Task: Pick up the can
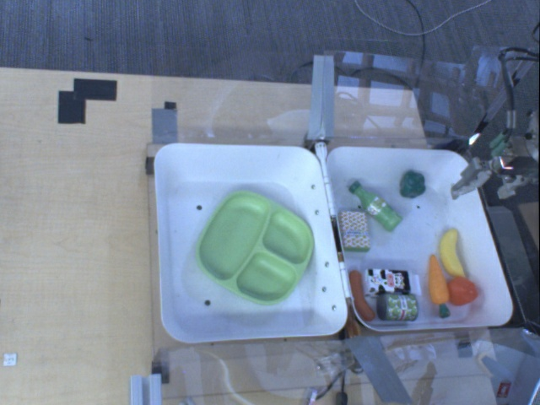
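The can (396,307) is lying on its side at the near edge of the right bin (422,226), a sausage (361,295) and small carton (389,279) touching it. The left bin (177,226) is holding a green divided plate (256,247). The gripper (469,180) is hovering over the right bin's far corner, well apart from the can; its opening cannot be told.

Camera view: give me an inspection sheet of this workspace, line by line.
Surface: wooden bench bearing two white bins, left bin and right bin.
Job's things: can lying on its side at the right bin's near edge, beside a small carton.
Clutter: green divided plate in the left bin; green bottle, banana, carrot, sausage in the right.
Grippers: gripper above the right bin's far right corner, apart from the can.
Cables: white cable looped on the floor.
Surroundings: grey carpet.
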{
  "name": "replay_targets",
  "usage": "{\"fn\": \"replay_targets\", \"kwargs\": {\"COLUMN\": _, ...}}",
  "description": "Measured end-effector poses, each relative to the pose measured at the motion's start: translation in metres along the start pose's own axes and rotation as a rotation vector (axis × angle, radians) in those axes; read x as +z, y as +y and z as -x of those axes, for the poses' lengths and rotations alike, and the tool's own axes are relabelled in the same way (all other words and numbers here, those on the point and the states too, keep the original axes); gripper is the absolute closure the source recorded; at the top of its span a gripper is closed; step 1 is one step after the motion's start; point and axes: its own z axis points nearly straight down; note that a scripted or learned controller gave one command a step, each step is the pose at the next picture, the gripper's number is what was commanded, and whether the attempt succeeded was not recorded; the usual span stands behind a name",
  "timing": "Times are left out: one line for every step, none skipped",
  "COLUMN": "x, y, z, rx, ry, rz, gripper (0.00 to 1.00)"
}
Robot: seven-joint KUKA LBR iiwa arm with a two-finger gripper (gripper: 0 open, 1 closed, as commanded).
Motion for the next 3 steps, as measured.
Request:
{"fn": "replay_targets", "kwargs": {"x": 0.157, "y": 0.07, "z": -0.048, "rx": 0.055, "ry": -0.001, "rz": 0.01, "gripper": 0.0}}
{"fn": "replay_targets", "kwargs": {"x": 0.197, "y": 0.114, "z": -0.007, "rx": -0.041, "ry": -0.002, "rz": 0.005, "gripper": 0.0}}
{"fn": "replay_targets", "kwargs": {"x": 0.195, "y": 0.059, "z": -0.065, "rx": 0.062, "ry": 0.001, "rz": 0.008, "gripper": 0.0}}
